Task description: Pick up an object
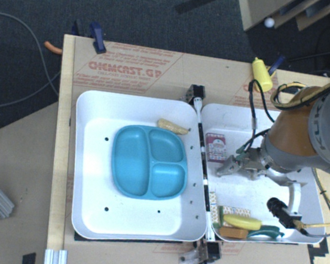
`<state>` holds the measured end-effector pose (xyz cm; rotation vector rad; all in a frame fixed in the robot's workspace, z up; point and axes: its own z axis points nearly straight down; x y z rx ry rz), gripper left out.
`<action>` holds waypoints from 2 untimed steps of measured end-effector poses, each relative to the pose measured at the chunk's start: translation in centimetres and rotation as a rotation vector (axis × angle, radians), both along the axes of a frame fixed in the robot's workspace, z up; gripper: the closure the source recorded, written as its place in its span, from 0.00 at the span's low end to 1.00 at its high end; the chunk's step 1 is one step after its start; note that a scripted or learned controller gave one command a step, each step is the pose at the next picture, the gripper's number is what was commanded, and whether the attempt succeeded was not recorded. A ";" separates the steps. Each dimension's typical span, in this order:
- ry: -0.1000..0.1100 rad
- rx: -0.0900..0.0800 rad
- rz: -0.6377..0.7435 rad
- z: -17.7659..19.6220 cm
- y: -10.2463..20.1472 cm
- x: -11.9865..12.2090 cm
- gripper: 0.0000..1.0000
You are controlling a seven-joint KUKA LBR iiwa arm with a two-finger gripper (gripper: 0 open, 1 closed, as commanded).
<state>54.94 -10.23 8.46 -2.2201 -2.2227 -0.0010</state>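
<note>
Since nothing sits between my fingers as far as I can see, I judge the picking step as not yet done and myself as hovering over my choices. Starting at the left, the left bin holds a blue divided plate lying flat in its middle, and just beyond the plate's far edge a small tan roll-like piece lies on its side, close to the wall shared with the right bin. Crossing that wall, a small red-and-white packet lies flat on the right bin's floor. My gripper hangs just right of that packet, low over the bin; my fingers point left and look somewhat spread, though their tips blur against the white floor, so I will not swear to it. Near the bin's front wall, well apart from me, lie a yellow banana-like piece, a brown piece touching it, and a green-handled item beside them.

The packet is the nearest candidate. Taking it would call for centring over it, coming down until my tips straddle its edges, and closing; lying so flat, it may slip out.
</note>
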 end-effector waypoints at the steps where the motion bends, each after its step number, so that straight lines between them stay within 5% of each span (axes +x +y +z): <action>1: 0.000 -0.001 0.001 0.0 -1.5 10.4 0.00; 2: 0.014 -0.008 -0.002 0.0 0.3 11.4 0.00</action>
